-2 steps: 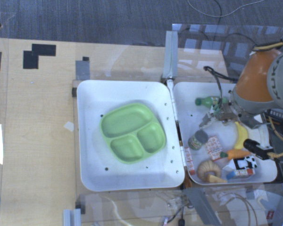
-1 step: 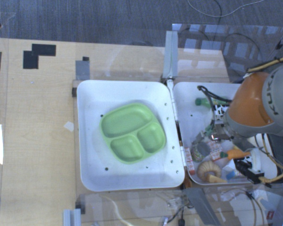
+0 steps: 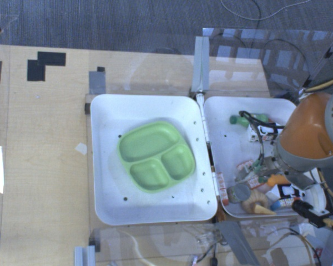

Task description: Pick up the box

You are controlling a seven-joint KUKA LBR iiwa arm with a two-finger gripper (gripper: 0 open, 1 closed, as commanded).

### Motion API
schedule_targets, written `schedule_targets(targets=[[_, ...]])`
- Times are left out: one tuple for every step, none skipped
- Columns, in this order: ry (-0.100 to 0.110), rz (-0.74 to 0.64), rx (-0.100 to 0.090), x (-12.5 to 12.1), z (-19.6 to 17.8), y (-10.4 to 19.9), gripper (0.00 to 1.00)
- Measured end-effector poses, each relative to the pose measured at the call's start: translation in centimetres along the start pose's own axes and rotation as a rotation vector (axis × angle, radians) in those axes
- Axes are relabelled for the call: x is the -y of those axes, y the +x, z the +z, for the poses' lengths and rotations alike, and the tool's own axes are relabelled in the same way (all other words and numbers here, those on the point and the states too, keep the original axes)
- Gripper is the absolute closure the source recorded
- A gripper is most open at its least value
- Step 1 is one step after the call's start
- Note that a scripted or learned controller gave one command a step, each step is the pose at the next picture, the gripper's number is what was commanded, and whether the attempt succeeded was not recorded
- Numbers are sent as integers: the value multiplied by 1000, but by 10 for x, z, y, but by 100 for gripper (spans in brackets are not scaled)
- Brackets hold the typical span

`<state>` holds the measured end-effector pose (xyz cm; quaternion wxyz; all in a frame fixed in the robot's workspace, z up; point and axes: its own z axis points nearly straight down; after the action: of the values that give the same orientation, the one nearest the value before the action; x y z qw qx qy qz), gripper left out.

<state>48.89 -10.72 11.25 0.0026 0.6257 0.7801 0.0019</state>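
My arm (image 3: 312, 127) enters from the right and hangs over the right bin (image 3: 222, 121), its orange band covering that bin's right wall and much of the floor beneath. My pincer (image 3: 265, 163) sits low over the clutter in the bin's near half; I cannot tell whether it is apart or together, as the wrist hides it.

The box (image 3: 245, 166), a small red-and-white printed pack as far as I can judge, lies flat just left of my pincer, among a grey round cap (image 3: 240, 192), an orange piece (image 3: 278, 179) and other small items crowded towards the near wall. A green object (image 3: 240, 120) and a black wire-like frame (image 3: 259, 127) lie near the far wall. Open floor remains along the bin's left and far-left side.

The left bin (image 3: 108, 204) holds a green divided plate (image 3: 156, 155) at its middle, well apart from every wall
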Motion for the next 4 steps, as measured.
schedule_targets(targets=[[-7,-9,2,-61,23,-15,0],[1,-186,-1,-33,15,-11,0],[-17,-436,11,-4,20,-8,0],[-16,-436,11,-4,21,-8,0]])
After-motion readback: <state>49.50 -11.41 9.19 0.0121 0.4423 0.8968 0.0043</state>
